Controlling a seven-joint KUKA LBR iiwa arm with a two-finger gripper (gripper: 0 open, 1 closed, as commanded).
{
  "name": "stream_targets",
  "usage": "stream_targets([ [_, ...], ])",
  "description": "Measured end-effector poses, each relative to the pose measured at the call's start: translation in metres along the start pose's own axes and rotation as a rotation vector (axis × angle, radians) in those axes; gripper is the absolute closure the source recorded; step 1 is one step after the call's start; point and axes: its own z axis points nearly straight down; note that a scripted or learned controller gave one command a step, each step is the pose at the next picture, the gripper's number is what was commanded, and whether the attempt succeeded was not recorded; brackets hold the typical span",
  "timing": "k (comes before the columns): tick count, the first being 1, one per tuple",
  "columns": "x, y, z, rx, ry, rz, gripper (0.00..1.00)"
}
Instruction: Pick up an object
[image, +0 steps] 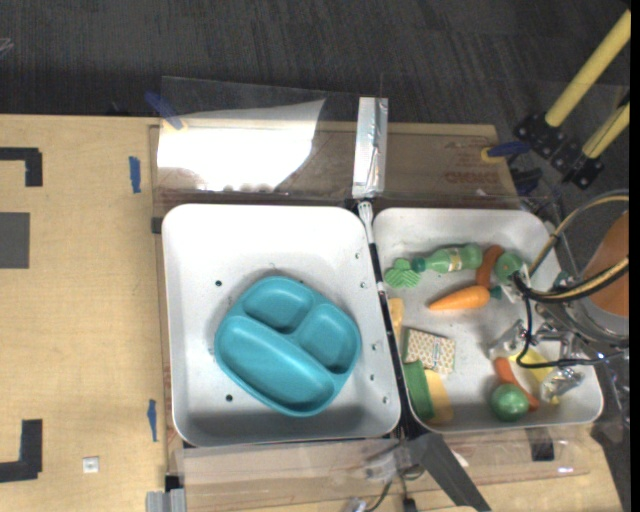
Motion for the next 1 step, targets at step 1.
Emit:
stream_targets([
  [1,0.0012,0.0071,0.0000,-0.004,-0.004,-0.287,0.00],
])
